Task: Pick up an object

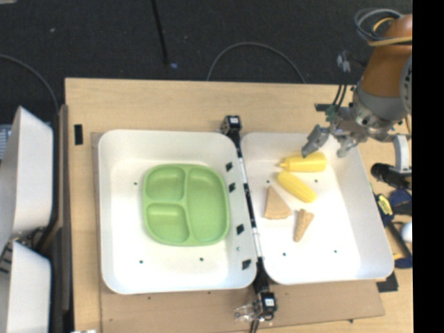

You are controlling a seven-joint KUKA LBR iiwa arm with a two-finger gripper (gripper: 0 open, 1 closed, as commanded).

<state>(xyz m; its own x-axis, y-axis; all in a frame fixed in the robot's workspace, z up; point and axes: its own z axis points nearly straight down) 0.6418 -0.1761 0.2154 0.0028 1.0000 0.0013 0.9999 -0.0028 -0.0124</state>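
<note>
In the right bin [361, 255] lie two yellow corn cobs, one [304, 163] near the back and one [297, 186] just in front of it. A tan wedge [277, 205] and a small cone-shaped piece [302, 225] lie nearer the front. My gripper [329, 143] hangs above the bin's back right part, just right of and above the rear cob. Its fingers are spread open with nothing between them.
The left bin [118, 255] holds a green divided plate [186, 204]. A black hinge strip [243, 200] runs between the bins. Cables and tools lie at the bench's right edge [392, 179]. White boxes [28, 179] stand at the far left.
</note>
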